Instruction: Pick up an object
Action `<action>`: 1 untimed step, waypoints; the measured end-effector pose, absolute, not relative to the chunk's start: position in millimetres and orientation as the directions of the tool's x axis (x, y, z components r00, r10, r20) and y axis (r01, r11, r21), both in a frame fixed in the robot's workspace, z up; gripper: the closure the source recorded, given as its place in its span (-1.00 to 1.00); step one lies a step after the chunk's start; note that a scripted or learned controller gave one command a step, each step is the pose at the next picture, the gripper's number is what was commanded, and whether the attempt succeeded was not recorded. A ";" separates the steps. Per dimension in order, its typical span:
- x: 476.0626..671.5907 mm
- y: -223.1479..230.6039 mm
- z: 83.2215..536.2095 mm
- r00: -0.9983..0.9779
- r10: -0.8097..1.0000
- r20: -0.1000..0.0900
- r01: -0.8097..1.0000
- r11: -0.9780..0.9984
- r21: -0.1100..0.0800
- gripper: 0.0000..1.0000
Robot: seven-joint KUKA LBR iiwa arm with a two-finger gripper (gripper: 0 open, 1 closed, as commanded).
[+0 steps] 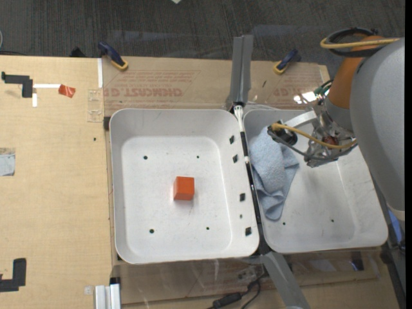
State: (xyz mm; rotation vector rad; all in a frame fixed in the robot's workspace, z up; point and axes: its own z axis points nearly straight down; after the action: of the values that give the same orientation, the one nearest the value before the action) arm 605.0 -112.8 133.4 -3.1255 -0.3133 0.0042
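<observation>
Gripper [315,148] over the right bin [335,227], just beside the pale blue cloth [270,172] — finger state impossible to tell. Orange block [184,188] alone in the left bin [129,192]. Best to descend squarely onto the bunched cloth — pinching a thick fold, not an edge.

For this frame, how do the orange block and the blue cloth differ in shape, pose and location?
The small orange block is a rigid, compact cube, while the pale blue cloth is soft, crumpled and spread wider. The block sits alone near the middle of the left white bin; the cloth lies in the right white bin, bunched against its left wall. The hand is above the right bin next to the cloth, far from the block. Both rest on bin floors.
</observation>
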 end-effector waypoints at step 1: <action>638.9 -104.8 117.7 0.978 0.207 -0.003 0.207 -0.978 -0.001 1.00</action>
State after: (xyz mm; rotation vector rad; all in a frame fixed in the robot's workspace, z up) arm 638.9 -104.8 117.7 -3.1240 -0.3270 0.0055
